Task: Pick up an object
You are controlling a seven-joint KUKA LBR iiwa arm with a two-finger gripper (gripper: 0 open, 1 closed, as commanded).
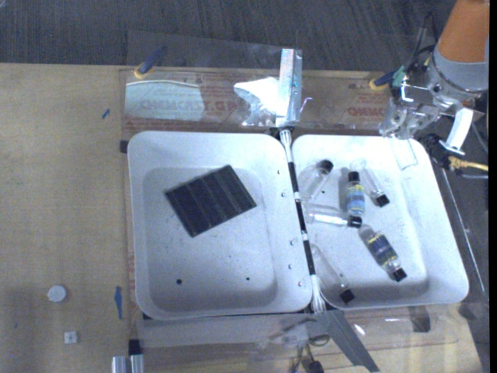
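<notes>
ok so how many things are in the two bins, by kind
dark ribbed pad, left bin: 1
small bottles with blue labels, right bin: 2
clear black-capped vials, right bin: about 4; they are hard to separate
total: about 7

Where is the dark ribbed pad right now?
The dark ribbed pad lies flat in the left bin, toward its upper middle, apart from the small bottles in the right bin.

Tan bench (54, 169); two white bins (147, 231) side by side; clear plastic sheet (210, 92) behind.
</notes>
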